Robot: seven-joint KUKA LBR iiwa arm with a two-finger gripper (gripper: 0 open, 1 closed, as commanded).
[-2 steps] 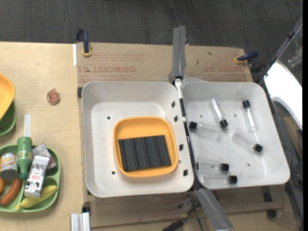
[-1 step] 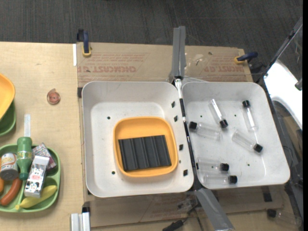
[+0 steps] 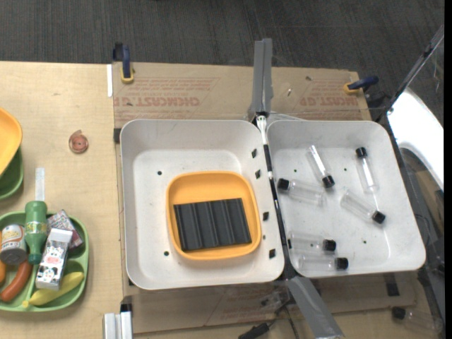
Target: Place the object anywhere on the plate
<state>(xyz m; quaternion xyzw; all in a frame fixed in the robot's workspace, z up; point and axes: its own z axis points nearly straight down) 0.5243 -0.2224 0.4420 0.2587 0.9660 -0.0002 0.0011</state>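
Note:
An orange plate lies in the middle of the left white bin. A dark grey ribbed block rests flat on the plate and covers most of its floor. The right white bin holds several clear tubes with black caps, loose and apart: one near the back centre, one at the back right, one in the middle, and two close to the front wall.
Left of the bins, a green tray of toy food sits on the wooden bench. A yellow bowl pokes in at the left edge. A small pink disc lies near it. Clamps hold the cardboard at the back.

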